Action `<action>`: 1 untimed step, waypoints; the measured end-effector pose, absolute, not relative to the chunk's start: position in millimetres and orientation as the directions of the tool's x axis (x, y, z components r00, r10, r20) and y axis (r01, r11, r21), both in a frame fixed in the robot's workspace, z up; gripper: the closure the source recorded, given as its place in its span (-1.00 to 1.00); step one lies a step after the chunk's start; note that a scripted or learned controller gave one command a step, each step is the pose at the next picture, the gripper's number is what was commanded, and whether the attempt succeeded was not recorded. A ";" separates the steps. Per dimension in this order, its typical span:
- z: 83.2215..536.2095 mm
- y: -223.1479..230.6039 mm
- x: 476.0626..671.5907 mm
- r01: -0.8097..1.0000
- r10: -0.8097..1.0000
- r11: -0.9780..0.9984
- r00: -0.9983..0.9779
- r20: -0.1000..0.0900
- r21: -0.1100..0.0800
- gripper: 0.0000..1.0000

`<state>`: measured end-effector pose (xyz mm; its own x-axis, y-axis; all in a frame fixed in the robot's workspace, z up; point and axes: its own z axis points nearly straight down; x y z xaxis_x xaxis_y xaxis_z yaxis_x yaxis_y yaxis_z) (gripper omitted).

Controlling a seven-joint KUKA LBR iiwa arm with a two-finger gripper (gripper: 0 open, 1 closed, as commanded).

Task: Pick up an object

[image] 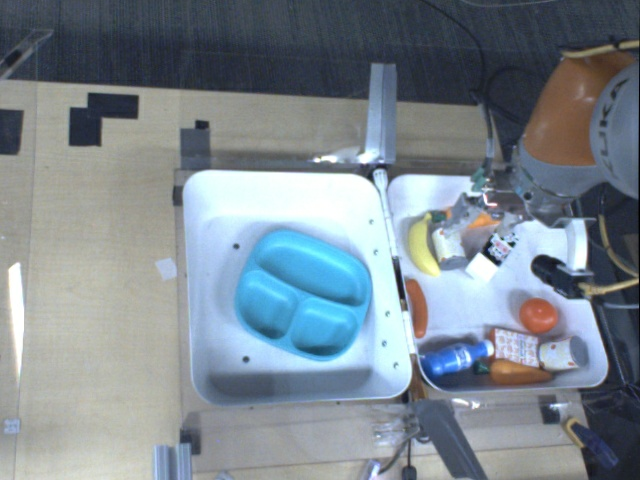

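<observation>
While the gripper [470, 230] hangs low in the right bin [600, 368], its target is probably the banana [424, 245] just beside it.
Whether it grips anything I cannot tell; clutter hides the tip. A good pick would centre on the banana, clear of the white block [483, 267] and bin wall, then lift straight up.

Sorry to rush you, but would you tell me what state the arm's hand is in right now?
Hand: down in the right bin beside the banana; state cannot be told.
</observation>
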<state>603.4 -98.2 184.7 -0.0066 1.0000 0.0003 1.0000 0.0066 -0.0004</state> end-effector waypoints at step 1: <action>96.2 -97.0 569.8 0.951 0.951 0.308 -0.308 -0.001 0.004 -1.00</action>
